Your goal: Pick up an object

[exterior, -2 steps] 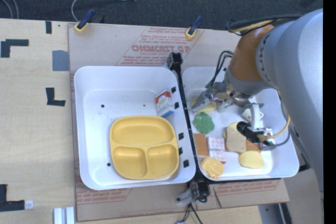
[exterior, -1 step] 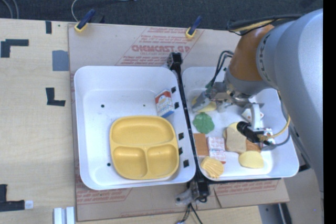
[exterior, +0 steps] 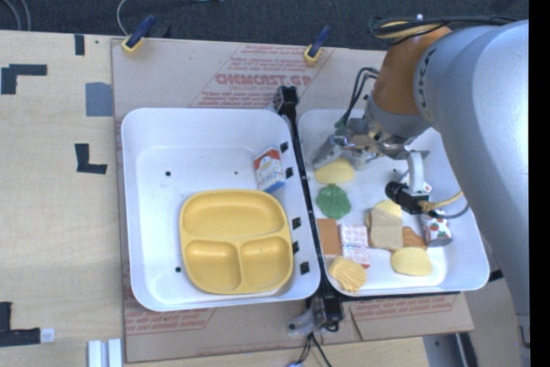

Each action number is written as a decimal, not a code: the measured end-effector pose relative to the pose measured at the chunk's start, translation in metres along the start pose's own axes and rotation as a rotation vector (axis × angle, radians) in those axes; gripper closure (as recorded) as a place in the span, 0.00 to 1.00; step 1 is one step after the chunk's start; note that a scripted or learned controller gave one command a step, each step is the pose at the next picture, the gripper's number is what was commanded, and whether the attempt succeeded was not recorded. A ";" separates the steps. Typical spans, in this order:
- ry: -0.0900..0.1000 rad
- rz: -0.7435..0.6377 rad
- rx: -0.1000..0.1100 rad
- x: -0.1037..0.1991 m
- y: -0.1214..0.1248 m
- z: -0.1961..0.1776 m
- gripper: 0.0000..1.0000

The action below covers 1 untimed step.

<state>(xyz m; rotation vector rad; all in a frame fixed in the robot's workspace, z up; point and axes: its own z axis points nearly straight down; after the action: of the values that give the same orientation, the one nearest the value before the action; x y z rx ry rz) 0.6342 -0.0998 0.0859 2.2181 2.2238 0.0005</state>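
1. Your pincer [exterior: 344, 152] is low over the far left part of the right bin [exterior: 460, 275], just above a pale yellow piece [exterior: 335, 173]. You cannot tell if it is open or closed, and nothing is seen held in it.
2. You see the grey arm [exterior: 481, 99] coming in from the right, with its orange band [exterior: 397, 82] above the wrist.
3. Near the pincer lies a green leaf-like piece [exterior: 333, 201], just in front of the pale yellow one.
4. Further to the front of this bin you find a brown block [exterior: 326, 236], a small red and white packet [exterior: 355, 241], a ridged yellow chip [exterior: 348, 274], a beige block [exterior: 387, 228] and a yellow lump [exterior: 412, 262]. They lie close together.
5. At the right side of this bin there is a small red and white item [exterior: 436, 231]; what it is, you cannot tell.
6. The left bin [exterior: 146, 185] holds a yellow divided plate [exterior: 236, 241] and a small carton [exterior: 270, 168], which stands near the wall between the bins.
7. Both bins rest on a cardboard sheet [exterior: 206, 73] on the bench [exterior: 51, 211].
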 end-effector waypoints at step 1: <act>-0.002 0.003 -0.005 0.002 -0.069 -0.001 0.00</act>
<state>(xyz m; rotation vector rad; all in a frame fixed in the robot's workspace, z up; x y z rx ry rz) 0.5657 -0.0984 0.0873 2.2178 2.2177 0.0038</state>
